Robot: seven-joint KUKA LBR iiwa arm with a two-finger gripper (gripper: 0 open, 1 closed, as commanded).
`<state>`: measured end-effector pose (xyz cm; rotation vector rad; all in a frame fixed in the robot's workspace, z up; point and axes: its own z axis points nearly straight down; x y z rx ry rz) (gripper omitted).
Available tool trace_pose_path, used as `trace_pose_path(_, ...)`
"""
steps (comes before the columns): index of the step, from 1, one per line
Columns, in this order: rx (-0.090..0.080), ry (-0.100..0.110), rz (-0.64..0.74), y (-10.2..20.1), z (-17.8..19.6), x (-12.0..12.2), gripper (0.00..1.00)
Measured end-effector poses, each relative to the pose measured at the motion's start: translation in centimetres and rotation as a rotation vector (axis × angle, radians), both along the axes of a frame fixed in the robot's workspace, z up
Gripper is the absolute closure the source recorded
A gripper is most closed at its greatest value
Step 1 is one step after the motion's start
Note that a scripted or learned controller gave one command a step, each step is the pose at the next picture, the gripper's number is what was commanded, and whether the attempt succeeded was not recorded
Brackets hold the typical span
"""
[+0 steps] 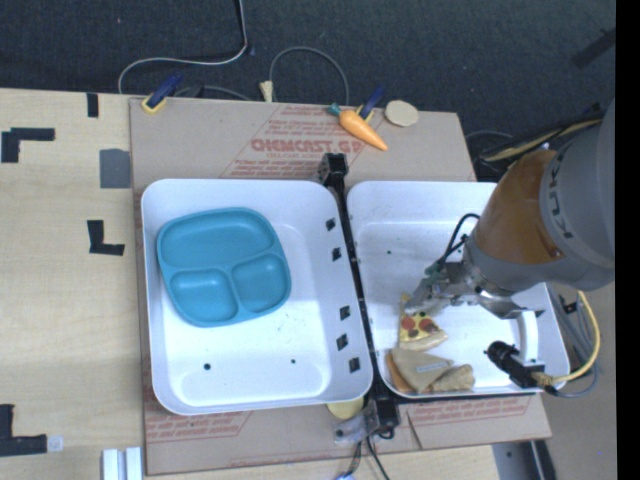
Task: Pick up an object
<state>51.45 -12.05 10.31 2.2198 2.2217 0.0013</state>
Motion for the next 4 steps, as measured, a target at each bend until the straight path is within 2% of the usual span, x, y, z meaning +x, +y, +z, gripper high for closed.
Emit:
trace_pose_path(1,0.003,-0.003,0.007,6.7,8.6,-3.0,1.00)
trace_pose_path(2,0.001,0.003,0.001,6.3,8.1,-3.1,0.00)
trace_pose_path(3,-0.003,-0.001,-0.004,1.3,-2.2,-1.8,0.00)
trace_pose_path(4,-0.005,-0.006,-0.002,1.4,-0.6,-1.7,1.00)
